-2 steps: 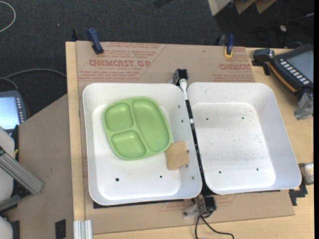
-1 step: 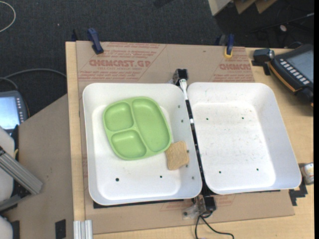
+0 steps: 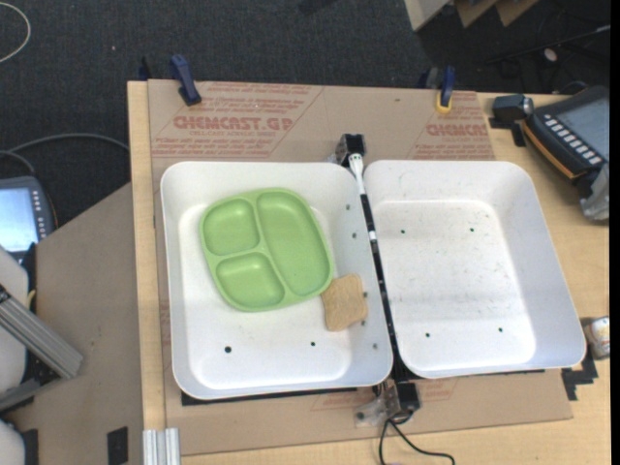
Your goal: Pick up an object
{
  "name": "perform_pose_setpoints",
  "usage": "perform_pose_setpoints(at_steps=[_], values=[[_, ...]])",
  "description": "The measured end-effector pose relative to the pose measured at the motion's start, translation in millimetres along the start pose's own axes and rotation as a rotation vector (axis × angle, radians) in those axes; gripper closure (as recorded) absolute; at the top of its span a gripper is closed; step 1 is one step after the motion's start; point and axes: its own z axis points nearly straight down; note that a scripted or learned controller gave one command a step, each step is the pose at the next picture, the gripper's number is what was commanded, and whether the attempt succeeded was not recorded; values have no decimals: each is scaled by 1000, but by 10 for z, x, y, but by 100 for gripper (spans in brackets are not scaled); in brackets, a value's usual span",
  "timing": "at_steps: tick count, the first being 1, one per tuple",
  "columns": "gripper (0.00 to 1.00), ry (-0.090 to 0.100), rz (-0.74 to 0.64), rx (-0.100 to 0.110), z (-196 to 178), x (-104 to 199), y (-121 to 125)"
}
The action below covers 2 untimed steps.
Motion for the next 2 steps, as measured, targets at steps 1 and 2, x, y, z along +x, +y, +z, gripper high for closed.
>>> perform_pose_setpoints(at_steps=[1, 2], values=[[100, -3, 3, -6, 409, -703, 212], [100, -6, -8, -15, 879, -652, 1205]])
